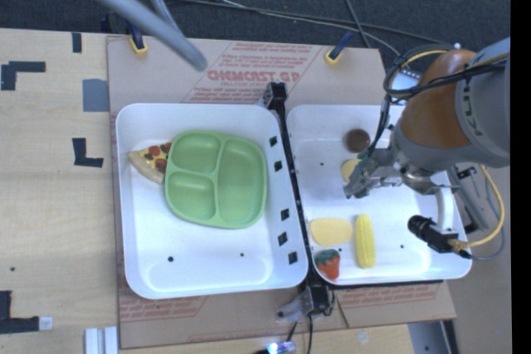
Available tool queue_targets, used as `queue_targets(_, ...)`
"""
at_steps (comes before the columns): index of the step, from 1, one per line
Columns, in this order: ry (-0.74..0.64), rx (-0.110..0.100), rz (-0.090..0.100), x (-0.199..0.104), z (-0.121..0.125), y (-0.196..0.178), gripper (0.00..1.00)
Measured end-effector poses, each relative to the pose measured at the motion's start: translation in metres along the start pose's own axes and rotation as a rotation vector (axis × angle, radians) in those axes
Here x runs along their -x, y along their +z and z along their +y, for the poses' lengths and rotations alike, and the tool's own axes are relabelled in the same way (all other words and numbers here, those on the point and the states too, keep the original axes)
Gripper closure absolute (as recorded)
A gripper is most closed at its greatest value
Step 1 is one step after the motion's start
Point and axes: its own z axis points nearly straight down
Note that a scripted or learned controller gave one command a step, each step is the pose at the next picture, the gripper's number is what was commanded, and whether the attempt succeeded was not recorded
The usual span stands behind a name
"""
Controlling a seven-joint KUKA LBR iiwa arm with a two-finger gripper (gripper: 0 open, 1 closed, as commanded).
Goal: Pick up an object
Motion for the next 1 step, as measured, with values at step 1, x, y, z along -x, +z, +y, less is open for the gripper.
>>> queue_targets(1, -0.001, 0.002, -0.001, -0.0071, 0.0091, -0.0524, 1.00)
